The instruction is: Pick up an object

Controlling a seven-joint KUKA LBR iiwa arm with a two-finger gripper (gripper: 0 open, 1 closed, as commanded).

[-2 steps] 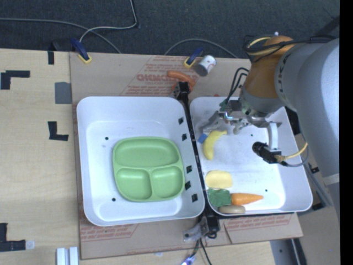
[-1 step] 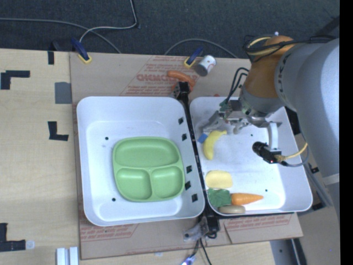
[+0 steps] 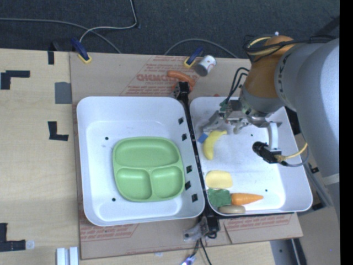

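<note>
Cardboard sheet [image 3: 154, 79] under white bins [image 3: 91, 148], wooden bench [image 3: 33, 164].

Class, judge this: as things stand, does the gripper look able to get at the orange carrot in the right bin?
Probably yes. The orange carrot lies uncovered near the right white bin's front wall, beside green leafy piece; the gripper sits over the yellow banana, with open floor between.

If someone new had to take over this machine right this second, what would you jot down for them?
Gripper: low in the right bin, at the top end of the yellow banana; nothing seen lifted.
Also in the right bin, near its front: yellow block, green piece, carrot.
Left bin: green divided plate.
Done: arm is down at the banana.
Left: get a secure grip and lift an object.
</note>
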